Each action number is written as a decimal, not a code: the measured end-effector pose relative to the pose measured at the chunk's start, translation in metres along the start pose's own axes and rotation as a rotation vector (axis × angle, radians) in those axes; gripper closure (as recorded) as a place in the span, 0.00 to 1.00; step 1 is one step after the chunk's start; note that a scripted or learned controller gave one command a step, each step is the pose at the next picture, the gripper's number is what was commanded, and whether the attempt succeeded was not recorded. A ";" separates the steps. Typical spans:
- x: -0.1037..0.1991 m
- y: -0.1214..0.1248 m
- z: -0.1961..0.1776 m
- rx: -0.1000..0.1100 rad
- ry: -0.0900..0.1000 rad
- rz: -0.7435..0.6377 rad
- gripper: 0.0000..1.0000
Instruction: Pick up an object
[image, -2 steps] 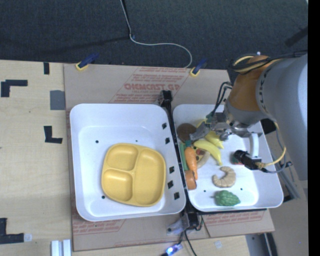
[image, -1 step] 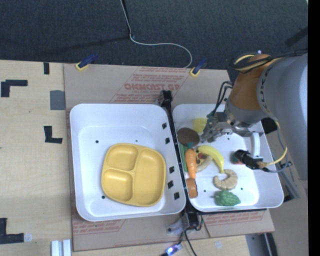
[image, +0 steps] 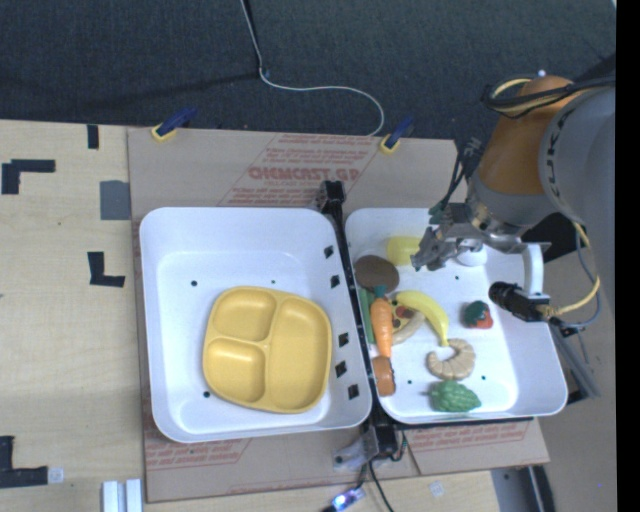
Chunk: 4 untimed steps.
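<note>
My gripper (image: 432, 254) hangs over the back of the right bin (image: 530, 395), its dark fingers pointing down and left with nothing seen between them. Just left of it lies a pale yellow piece (image: 401, 249). A brown round item (image: 376, 271) sits at the bin's left wall. Below are a carrot (image: 381, 322), a banana (image: 427, 311), a red strawberry-like piece (image: 477, 315), a tan curled pastry (image: 452, 360), a green leafy piece (image: 455, 397) and a sausage-like piece (image: 384, 375).
The left bin (image: 170, 260) holds a yellow divided plate (image: 268, 348). A black divider with clips (image: 345, 300) runs between the bins. A white cable (image: 300, 85) lies on the dark backing behind the cardboard. The arm's body (image: 540, 150) looms over the right bin's far corner.
</note>
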<state>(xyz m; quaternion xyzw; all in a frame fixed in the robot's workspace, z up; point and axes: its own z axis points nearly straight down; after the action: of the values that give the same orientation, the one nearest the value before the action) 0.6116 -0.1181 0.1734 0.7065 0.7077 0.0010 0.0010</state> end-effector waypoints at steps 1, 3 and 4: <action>0.000 0.001 -0.053 -0.002 -0.001 0.000 1.00; 0.100 0.016 -0.061 0.004 0.001 -0.005 1.00; 0.150 0.005 -0.052 0.006 0.001 -0.005 1.00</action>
<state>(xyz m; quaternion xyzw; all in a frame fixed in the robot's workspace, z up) 0.6160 0.0323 0.2256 0.7048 0.7094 -0.0007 -0.0015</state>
